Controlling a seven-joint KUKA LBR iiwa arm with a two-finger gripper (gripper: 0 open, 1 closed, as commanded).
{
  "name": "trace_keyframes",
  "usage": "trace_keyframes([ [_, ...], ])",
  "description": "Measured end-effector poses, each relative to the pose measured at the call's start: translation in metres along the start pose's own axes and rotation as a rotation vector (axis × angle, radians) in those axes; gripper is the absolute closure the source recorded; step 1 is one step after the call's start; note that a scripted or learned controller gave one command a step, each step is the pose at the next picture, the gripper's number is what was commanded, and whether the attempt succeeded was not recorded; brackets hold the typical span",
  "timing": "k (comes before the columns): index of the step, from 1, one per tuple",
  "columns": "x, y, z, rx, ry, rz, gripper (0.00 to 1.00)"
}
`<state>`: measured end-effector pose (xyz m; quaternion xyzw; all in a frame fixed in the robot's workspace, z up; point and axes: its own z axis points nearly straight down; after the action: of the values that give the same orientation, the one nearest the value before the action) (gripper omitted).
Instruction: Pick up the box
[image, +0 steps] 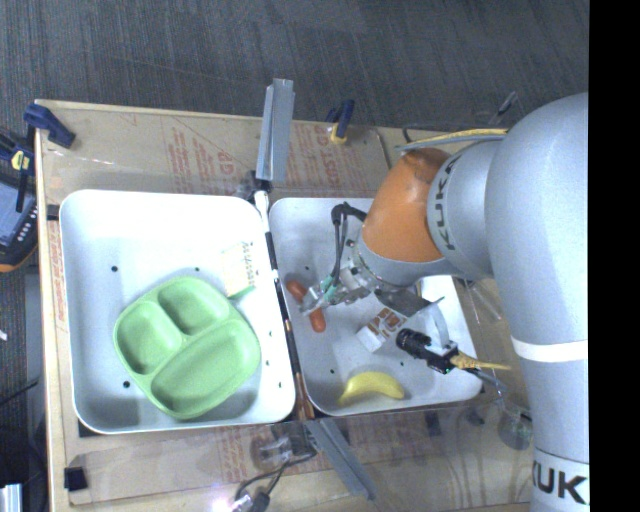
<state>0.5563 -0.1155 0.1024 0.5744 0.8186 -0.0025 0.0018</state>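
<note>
Supporting worktop (150, 150): a pale brown board under two white bins set side by side; it runs out on every side of the end effector.
Left bin (100, 230): across the dividing walls, towards the view's left of the end effector.
Green plate (187, 345): a three-compartment plate lying flat in the left bin, well left of the end effector and lower in the view.
Box (240, 266): a small pale carton with print on its face, in the left bin against that bin's right wall, touching the plate's upper right rim. It sits left of the end effector, apart from it, with the bin walls between them.
Right bin (300, 235): the bin over which the end effector hangs.
Orange pieces: one (297, 290) just left of the end effector, a second (317, 322) just below it in the view.
End effector (335, 290): low over the left half of the right bin; whether it is released or clenched cannot be told, and nothing is seen grasped.
Brown-and-white packet (385, 322): near, to the right and slightly lower.
Banana (372, 387): on the right bin's floor by its near wall, below and right of the end effector.
Arm (540, 250): grey with an orange band (405, 215), coming in from the right.
</note>
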Motion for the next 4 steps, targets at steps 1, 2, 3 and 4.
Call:
trace_keyframes([
  [1, 0.091, 0.009, -0.134, -0.001, 0.006, 0.292, 1.0],
  [2, 0.085, -0.048, -0.095, 0.001, 0.008, -0.122, 1.0],
  [3, 0.137, -0.034, -0.261, -0.006, 0.004, -0.277, 1.0],
  [4, 0.204, -0.01, -0.242, 0.002, 0.007, -0.002, 1.0],
])
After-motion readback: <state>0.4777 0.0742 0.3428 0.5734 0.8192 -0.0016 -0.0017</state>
